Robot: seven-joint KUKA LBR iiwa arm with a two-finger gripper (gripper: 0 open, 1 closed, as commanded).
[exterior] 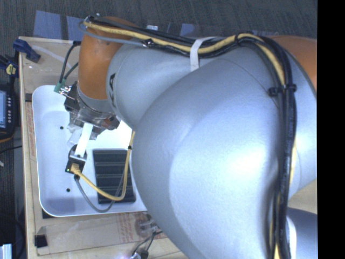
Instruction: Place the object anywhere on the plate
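Note:
The grey arm with its orange band (94, 63) reaches over the left white bin (43, 144) and hides most of the bench. My gripper (91, 124) hangs low over the bin's back half, with its wrist flange just above it. A dark ribbed rectangular thing (110, 171) lies flat on the bin floor in front of the gripper, its right side under the arm. Nothing can be made out between the fingers.
The bulky arm body (215, 155) covers the right of the scene, including the second bin. The wooden bench edge (26, 63) runs along the left, with a blue clamp (24, 50) at its back corner and a black device (5, 109) beyond it.

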